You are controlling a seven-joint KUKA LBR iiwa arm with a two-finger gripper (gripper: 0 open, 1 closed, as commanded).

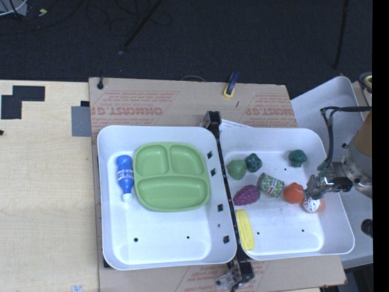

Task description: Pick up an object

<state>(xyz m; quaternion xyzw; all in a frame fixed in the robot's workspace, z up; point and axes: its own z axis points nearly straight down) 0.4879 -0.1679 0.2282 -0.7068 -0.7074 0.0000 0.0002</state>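
My gripper (314,193) hangs low in the right bin (340,248), and I cannot tell whether my jaws are parted or closed; nothing is visibly between them. The likeliest thing to take is the small white piece (311,207) just under me, touching or nearly touching the orange toy fruit (293,192) on that fruit's arm side. I judge it light, hard and smooth, apt to roll or squirt out, so I would close across its middle from above. It looks roundish, with no long axis or heading I can make out. Just beyond the orange fruit, away from the arm, a small can (270,185) lies on its side, its axis slanting across the bin. Past that are purple grapes (246,194), then a corn cob (244,229) lying lengthwise along the bins' shared wall. Well apart from the fruit, in the left bin (115,248), sit a green divided plate (170,176) and a blue bottle (124,175).
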